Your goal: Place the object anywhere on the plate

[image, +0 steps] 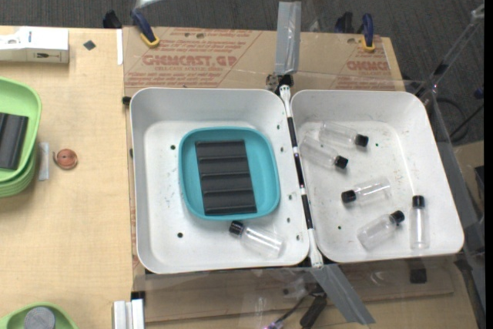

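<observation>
A teal plate sits in the middle of the left white bin, with a dark ribbed block lying on it. Just below the plate's front edge, on the bin floor, a clear vial with a black cap lies on its side. In the right white bin lie several more clear vials with black caps, among them one near the back, one in the middle and one at the front right.
Cardboard clamped by blue and yellow clips stands behind the bins. On the wooden bench to the left are a green tray, a small orange disc and a white box.
</observation>
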`<state>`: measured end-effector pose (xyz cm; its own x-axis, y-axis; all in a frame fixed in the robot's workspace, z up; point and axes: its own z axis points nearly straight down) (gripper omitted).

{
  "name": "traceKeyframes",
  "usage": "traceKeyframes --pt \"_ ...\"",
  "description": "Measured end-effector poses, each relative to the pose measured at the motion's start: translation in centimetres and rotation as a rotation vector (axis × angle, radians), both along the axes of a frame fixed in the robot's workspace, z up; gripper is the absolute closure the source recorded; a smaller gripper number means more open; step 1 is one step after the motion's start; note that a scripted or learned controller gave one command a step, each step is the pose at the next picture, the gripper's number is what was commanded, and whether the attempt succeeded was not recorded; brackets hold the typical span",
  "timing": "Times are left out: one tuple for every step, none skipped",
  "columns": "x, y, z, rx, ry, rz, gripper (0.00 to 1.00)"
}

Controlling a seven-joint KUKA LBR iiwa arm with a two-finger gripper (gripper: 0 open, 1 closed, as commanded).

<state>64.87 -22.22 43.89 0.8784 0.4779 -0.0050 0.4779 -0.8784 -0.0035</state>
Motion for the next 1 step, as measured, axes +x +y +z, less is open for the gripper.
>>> traceKeyframes --pt "0.08 -0.04 0.11 0.000 -0.003 -0.131 0.00"
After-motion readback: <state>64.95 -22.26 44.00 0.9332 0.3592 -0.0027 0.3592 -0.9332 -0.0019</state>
